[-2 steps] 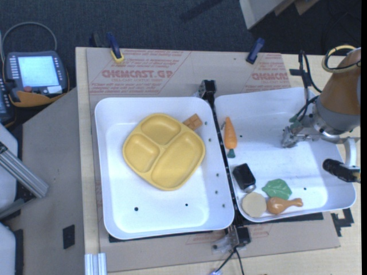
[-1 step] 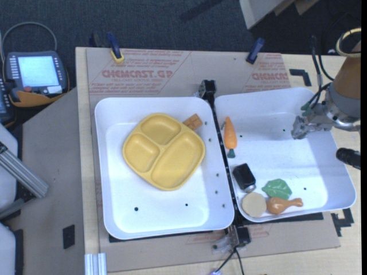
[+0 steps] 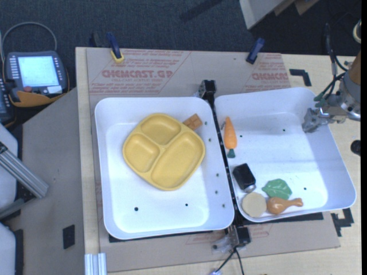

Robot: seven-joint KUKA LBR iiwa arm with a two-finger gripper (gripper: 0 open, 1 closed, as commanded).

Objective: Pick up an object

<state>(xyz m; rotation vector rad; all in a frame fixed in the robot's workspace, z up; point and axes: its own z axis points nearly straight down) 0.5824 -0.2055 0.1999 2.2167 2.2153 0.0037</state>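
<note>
The right bin (image 3: pixel 287 105) holds an orange carrot toy (image 3: pixel 230 133) by its left wall, and a black block (image 3: pixel 244 176) lower down. Along its front edge lie a beige round disc (image 3: pixel 253 204), a green leafy toy (image 3: pixel 277 187) and an orange drumstick toy (image 3: pixel 282 205). My gripper (image 3: pixel 312 121) hangs over the bin's far right wall, well apart from all of these, with nothing seen in it. The arm enters from the right edge.
The left bin (image 3: pixel 114 199) carries a yellow divided plate (image 3: pixel 164 150), with a small brown piece (image 3: pixel 192 121) tucked at its upper right rim. A teach pendant (image 3: pixel 35 76) lies off the bench at far left. Clamps (image 3: pixel 116 53) hold the cardboard's back edge.
</note>
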